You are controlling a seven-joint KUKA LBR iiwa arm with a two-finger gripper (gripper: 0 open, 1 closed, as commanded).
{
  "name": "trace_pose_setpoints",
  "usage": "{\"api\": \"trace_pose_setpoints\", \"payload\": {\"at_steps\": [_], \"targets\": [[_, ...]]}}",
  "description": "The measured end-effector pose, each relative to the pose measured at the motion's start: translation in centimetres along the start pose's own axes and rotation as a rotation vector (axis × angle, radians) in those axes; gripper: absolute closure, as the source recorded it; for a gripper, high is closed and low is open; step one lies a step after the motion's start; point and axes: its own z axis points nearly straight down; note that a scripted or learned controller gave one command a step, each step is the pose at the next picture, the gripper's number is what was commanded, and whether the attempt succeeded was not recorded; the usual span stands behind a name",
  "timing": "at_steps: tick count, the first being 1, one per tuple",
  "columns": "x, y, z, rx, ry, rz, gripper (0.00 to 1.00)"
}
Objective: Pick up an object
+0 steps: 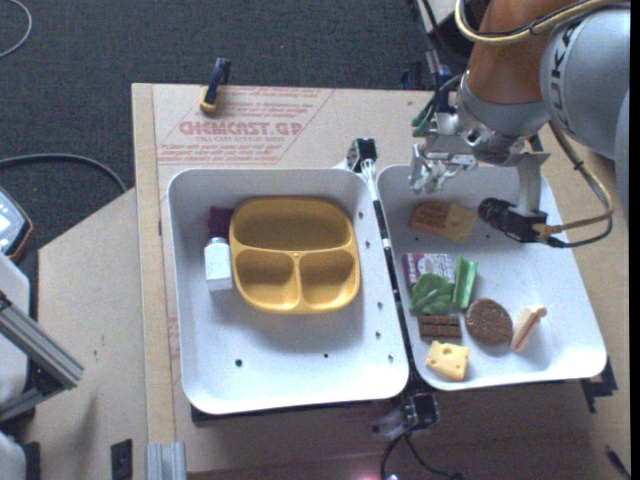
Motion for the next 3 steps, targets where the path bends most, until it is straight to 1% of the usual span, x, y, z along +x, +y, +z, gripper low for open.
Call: {"api": "trace_pose_setpoints", "payload": {"at_steps": [1, 2, 3], "targets": [[5.4, -1.4, -0.7, 0.0, 0.0, -0.001, 1.0], [10.4, -3.9, -0.2, 0.001, 0.0, -0.001, 1.0], [10.4, -2.4, 1.1, -0.003, -0.003, 0.002, 1.0]]}}
